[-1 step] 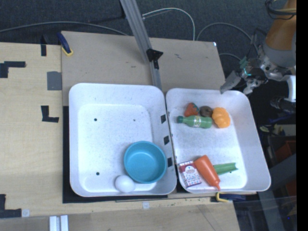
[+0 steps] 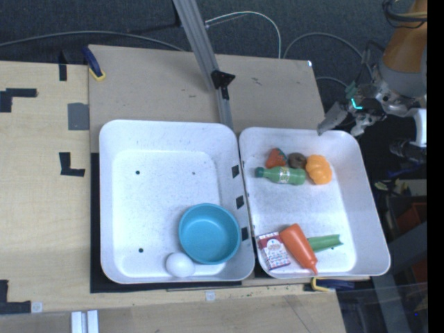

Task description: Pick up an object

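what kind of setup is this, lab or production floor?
Most likely a robotics lab bench for grasping trials. Two shallow white bins sit side by side on a wooden bench, holding toy food such as a plastic carrot and a small green bottle. Loose cables run over carpet behind.

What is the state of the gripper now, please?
Gripper: above the right bin's far corner, nothing held; open or shut cannot be told.

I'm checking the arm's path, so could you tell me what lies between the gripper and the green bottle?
In the camera view, the bin's rim and a brown doughnut lie between the gripper and the green bottle.
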Tool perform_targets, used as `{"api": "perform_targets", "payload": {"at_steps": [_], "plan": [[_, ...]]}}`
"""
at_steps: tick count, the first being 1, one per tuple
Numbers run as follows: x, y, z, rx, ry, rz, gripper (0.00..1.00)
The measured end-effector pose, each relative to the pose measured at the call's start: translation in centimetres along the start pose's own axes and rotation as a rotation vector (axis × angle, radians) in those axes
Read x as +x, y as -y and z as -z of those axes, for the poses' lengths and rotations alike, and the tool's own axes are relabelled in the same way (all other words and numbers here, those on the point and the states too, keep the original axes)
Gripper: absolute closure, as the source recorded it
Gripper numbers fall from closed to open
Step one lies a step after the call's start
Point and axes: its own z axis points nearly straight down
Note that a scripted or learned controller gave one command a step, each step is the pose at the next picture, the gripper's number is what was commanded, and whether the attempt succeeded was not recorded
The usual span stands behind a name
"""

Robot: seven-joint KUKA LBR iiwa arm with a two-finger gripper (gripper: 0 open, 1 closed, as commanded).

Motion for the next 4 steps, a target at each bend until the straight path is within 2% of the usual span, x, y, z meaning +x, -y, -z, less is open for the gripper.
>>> {"api": "perform_targets", "payload": {"at_steps": [1, 2, 3, 4], "plan": [[0.0, 0.0, -6.5, 0.006, -0.002, -0.001, 0.0], [0.0, 0.3, -12.9, 0.004, -0.003, -0.001, 0.0], [0.1, 0.3, -14.5, 0.001, 0.0, 0.001, 0.0], [0.1, 0.3, -13.4, 0.001, 0.001, 0.002, 1.0]]}}
